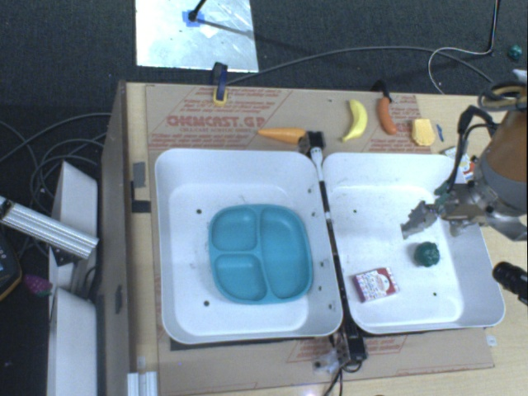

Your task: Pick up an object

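In the right bin [388, 176] lie a dark green broccoli-like piece [426, 254] and a small red and white packet [376, 285]. My gripper [419, 219] hangs over the right bin, up and slightly left of the green piece, with nothing visibly held. A blue divided plate [259, 252] rests in the left bin [190, 180].
On the bench behind the bins lie a carrot [282, 135], a banana [356, 120], an orange-red sausage-like toy [386, 115] and a yellow block [422, 131]. The arm [499, 172] enters from the right over the right bin's edge. Cables run across the floor behind.
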{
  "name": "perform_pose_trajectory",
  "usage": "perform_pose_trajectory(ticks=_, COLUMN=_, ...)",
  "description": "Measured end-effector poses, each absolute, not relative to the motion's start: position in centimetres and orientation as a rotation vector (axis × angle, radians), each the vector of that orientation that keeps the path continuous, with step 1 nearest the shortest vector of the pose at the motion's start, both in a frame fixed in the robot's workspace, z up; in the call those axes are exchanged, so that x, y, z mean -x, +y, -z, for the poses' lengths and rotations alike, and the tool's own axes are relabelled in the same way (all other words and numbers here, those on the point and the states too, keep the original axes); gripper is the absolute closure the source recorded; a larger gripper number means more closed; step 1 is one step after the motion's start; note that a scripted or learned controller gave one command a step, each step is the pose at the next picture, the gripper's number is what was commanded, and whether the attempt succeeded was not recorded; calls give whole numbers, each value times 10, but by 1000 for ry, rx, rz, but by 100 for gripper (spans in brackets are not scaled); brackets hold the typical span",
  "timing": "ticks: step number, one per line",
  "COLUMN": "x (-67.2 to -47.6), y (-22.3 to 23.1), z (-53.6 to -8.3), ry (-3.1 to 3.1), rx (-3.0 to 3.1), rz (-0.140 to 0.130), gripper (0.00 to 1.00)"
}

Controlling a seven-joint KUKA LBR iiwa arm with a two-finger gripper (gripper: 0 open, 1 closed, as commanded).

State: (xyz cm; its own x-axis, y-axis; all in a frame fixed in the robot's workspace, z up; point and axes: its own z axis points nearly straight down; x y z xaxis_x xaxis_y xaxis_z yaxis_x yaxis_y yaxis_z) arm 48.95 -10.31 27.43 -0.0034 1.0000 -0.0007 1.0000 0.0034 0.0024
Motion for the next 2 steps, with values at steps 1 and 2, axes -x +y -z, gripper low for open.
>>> perform_pose_trajectory(ticks=1, x=-542, y=-148, z=-233, ry=2222, rx=-2220, rz=0, gripper=0)
perform_pose_trajectory(ticks=2, x=-527, y=-207, z=-85, ry=2220, rx=-2217, rz=-2, gripper=0)
